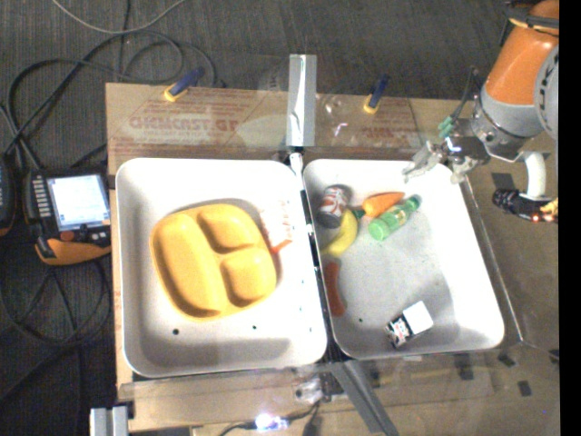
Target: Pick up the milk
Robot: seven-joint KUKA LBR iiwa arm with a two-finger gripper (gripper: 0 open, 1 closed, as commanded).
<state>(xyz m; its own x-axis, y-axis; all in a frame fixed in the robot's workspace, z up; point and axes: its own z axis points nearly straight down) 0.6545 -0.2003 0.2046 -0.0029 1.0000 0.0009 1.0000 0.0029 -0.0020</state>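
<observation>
The pick has not begun; this is the approach step. The gripper (438, 165) hangs at the upper right corner of the right bin (481, 271), over its back rim, and grasps nothing: its 2 fingers (419, 166) look spread apart with only bin floor between them.

The milk (410, 322) I take to be the small white carton with a dark end, lying tilted at the lower middle of the right bin, near the front wall. It sits alone, well apart from the cluster at the upper left of that bin: a can (332, 202), a banana (343, 234), a carrot (385, 203) and a green bottle (394, 218). A red stick (334, 294) lies along the bin's left wall, also apart from the carton.

The arm (519, 80) enters from the upper right of the frame, its orange band above the wrist, the wrist bent down and leftward toward the bin corner.

The next move calls for a traverse down the frame and slightly left, until the gripper stands over the carton, then a turn of the wrist so the fingers straddle the carton's narrow sides, then a descent and closing. The carton lies askew, so a poorly aligned grip could nudge it toward the front wall.

The left bin (136, 271) holds a yellow tray (213, 257), of no concern here.
</observation>
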